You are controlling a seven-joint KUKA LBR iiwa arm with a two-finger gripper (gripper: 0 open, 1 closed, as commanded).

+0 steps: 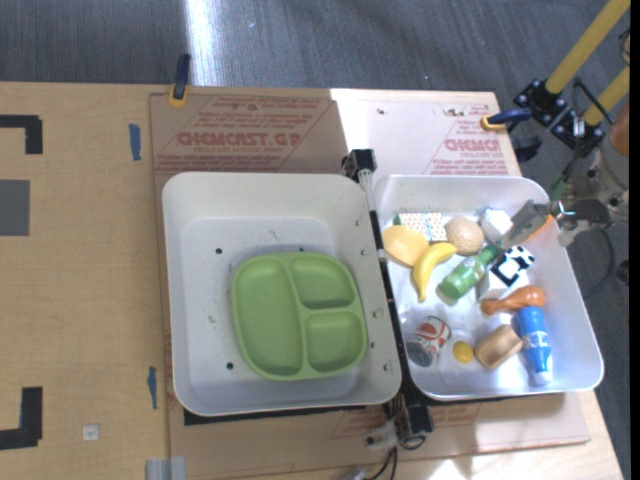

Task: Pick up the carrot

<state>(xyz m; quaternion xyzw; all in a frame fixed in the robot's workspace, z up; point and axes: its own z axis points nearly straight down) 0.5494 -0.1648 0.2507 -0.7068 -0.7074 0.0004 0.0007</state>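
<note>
Camera view puts your gripper [528,220] low over the right bin's [590,363] far side beside the carrot [543,225]; whether it grips, you cannot tell.

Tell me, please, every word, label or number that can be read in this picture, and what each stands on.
"CHEMCAST. G P", red print on the left cardboard sheet, upside down from this view; the last letters are unsure.
"CHEMCAST", red print on the right cardboard sheet, also upside down and partly hidden by the right bin.
Smaller red lines on both sheets: too blurred to read.
Black-and-white marker tag in the right bin: a pattern, no words.
</note>
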